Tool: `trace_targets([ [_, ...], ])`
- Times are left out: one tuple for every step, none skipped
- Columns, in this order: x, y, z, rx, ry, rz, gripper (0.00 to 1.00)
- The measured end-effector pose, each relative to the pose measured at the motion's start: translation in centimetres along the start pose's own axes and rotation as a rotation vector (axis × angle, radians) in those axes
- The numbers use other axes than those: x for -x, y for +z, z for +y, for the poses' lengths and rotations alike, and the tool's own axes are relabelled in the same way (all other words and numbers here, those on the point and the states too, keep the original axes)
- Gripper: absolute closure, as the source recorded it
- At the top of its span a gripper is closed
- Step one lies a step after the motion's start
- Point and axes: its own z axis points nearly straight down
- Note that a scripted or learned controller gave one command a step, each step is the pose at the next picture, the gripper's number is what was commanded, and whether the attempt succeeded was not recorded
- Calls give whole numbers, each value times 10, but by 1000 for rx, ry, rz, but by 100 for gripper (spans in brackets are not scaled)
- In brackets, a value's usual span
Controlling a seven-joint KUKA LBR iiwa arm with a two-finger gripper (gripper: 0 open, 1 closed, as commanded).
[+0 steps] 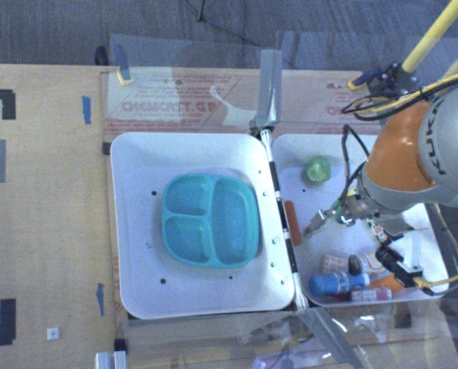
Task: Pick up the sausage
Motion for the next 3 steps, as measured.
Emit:
trace_targets([
  [-8,0,-19,2,-2,-2,0],
  [-8,0,-19,2,-1,-1,0],
  [20,1,46,-1,-21,-1,0],
])
